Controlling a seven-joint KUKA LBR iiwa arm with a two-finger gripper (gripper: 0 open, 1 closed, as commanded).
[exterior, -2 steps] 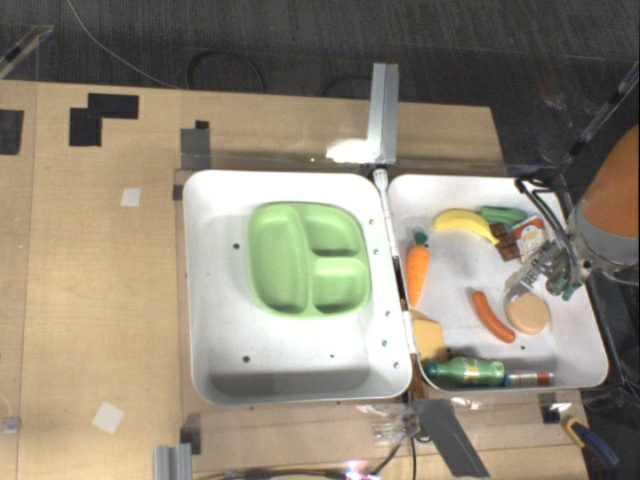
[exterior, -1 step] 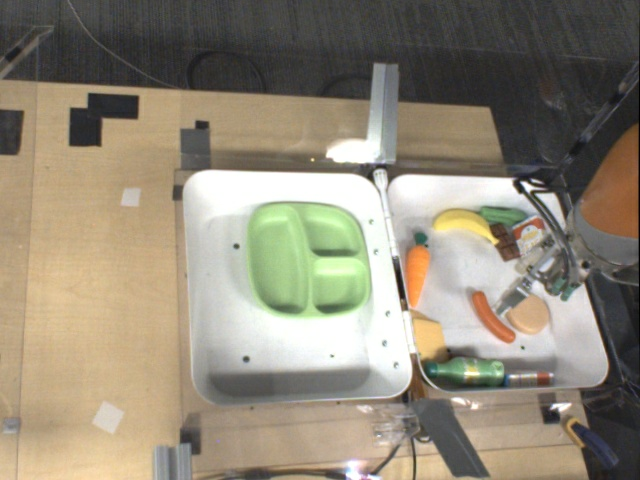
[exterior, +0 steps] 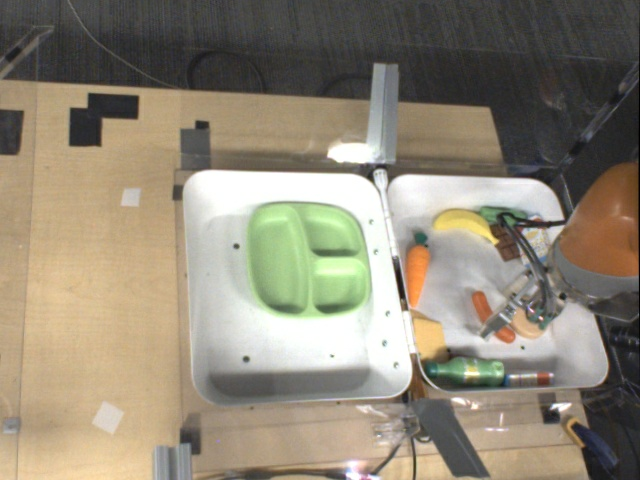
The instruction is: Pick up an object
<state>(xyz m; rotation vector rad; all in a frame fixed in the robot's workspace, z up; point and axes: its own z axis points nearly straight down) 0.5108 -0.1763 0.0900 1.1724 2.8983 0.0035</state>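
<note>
My gripper (exterior: pixel 516 314) is low in the right bin (exterior: pixel 590 363), near its right side, under the grey wrist and orange band (exterior: pixel 605 230). It hangs over a small red sausage-like piece (exterior: pixel 481 305) and a tan round piece (exterior: pixel 531 329), and it hides part of both. A yellow banana (exterior: pixel 466 225) lies at the back of this bin. An orange carrot (exterior: pixel 416 272) lies along the left wall. Along the front wall lies a green bottle (exterior: pixel 466 372).
The left bin (exterior: pixel 215 288) holds a green divided tray (exterior: pixel 306 257). A tan wedge (exterior: pixel 429 334) sits by the carrot's near end. A slim red-tipped stick (exterior: pixel 529 377) lies right of the bottle. Dark cables (exterior: pixel 515 236) run from the wrist over the banana's end.
</note>
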